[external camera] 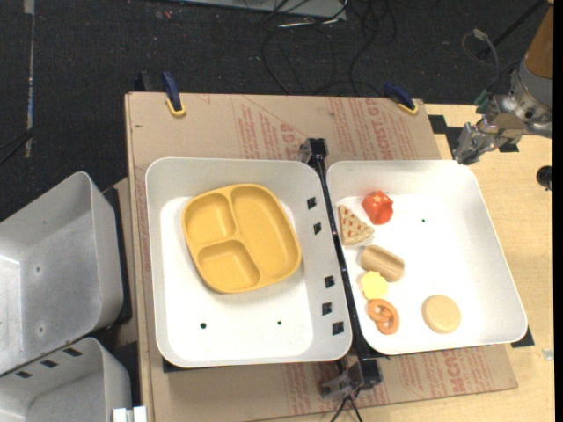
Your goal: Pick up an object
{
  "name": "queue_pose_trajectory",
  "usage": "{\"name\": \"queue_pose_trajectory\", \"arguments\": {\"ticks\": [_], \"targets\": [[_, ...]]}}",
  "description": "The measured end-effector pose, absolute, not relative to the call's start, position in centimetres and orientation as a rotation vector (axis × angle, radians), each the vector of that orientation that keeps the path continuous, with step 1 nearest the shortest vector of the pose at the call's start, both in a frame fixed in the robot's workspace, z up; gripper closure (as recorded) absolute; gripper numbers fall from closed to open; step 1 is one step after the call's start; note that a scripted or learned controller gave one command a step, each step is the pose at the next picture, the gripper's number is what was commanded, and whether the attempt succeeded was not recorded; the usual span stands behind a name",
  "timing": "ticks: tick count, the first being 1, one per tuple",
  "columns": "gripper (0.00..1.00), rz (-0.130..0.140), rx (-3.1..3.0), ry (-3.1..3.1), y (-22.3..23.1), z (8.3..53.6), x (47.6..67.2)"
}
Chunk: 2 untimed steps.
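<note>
The small food pieces, among them a red tomato point(377, 206), are clustered along the left side of the right bin point(457, 236), while the gripper point(475, 141) is held beyond its far corner, nothing grasped, its state not discernible.

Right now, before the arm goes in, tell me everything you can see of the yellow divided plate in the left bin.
The yellow divided plate looks like matte moulded plastic, a rounded square with a raised rim and three compartments: two smaller ones and one long one, parted by low ridges. Nothing lies in any of them. It sits flat and right side up on the floor of the left bin, turned slightly askew to the bin's walls and touching nothing else. The gripper is far off, beyond the right bin's far corner.
</note>
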State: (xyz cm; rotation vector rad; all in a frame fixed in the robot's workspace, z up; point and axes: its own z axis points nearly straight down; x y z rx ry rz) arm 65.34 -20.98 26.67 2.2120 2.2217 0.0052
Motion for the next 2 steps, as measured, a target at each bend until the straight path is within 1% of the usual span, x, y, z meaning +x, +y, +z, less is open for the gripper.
{"name": "queue_pose_trajectory", "arguments": {"ticks": [1, 2], "targets": [[1.0, 0.0, 2.215, 2.231, -15.7, 25.0, 65.0], [1.0, 0.001, 2.213, 2.232, -9.7, 24.8, 65.7]]}}
